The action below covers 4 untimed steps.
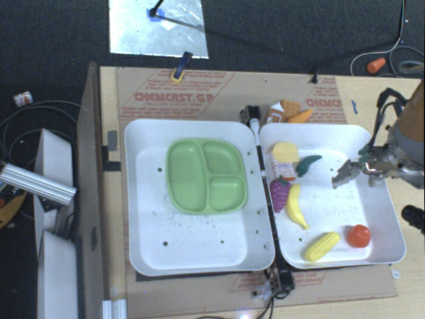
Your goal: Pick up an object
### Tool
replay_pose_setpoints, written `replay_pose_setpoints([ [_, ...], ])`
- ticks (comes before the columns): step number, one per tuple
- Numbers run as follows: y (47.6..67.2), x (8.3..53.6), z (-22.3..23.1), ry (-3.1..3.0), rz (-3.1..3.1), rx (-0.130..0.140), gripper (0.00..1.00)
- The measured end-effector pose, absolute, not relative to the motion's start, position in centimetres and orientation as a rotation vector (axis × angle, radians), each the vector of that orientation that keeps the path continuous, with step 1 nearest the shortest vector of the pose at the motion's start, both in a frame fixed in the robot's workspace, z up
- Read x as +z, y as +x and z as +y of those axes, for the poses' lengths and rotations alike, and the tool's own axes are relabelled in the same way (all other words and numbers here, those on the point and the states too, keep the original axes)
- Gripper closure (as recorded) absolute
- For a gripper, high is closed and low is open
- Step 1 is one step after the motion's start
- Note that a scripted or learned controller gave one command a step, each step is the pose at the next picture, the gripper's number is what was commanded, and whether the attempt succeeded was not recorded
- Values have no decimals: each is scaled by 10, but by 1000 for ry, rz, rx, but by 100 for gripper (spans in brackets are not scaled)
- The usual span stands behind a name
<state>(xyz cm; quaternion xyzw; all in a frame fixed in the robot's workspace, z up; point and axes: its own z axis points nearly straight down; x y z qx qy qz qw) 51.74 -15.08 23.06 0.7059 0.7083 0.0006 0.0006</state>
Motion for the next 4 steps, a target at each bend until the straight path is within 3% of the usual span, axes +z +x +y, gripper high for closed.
replay_pose_setpoints([
  [1, 553, 154, -122, 2214, 2231, 0, 0],
  [2, 604, 156, -151, 2211, 2222, 5, 0],
  [3, 654, 87, -117, 2206, 2226, 8, 0],
  [4, 672, 99, -98, 2210, 2225, 7, 0],
])
